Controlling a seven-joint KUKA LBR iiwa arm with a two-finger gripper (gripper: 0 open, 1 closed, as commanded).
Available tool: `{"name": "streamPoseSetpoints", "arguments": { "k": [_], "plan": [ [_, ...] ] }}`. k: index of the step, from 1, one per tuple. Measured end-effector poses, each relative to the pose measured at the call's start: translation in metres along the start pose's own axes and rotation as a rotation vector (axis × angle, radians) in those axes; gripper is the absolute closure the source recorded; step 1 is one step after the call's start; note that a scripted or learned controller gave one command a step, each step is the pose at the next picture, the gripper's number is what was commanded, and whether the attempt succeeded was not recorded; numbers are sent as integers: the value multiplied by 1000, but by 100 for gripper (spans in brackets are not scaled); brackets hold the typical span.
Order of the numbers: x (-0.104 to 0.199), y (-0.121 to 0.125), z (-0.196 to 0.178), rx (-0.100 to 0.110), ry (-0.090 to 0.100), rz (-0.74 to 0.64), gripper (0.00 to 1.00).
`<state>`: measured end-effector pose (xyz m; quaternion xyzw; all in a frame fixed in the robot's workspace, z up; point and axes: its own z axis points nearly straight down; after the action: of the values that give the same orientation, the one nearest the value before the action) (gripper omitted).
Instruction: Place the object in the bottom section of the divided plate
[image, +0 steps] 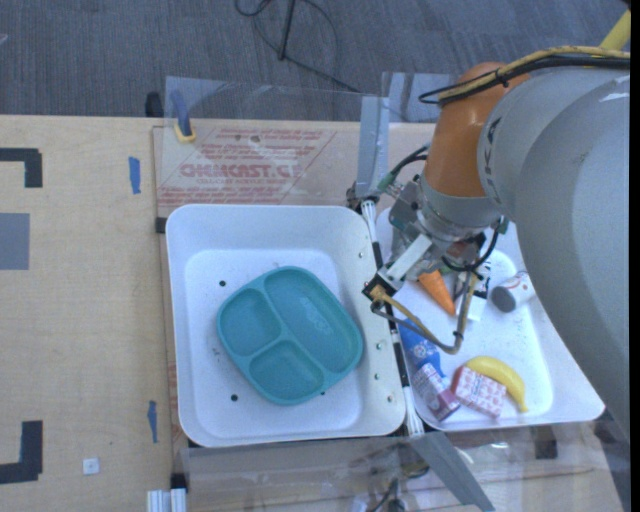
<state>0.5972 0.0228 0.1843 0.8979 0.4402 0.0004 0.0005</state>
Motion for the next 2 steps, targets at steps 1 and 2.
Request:
{"name": "streamPoseSetpoints", "arguments": {
  "k": [1, 2],
  "plan": [
    [44, -81, 2, 5, -2, -85, 100],
    [65, -128, -41, 2, 0, -106, 100]
  ]
}}
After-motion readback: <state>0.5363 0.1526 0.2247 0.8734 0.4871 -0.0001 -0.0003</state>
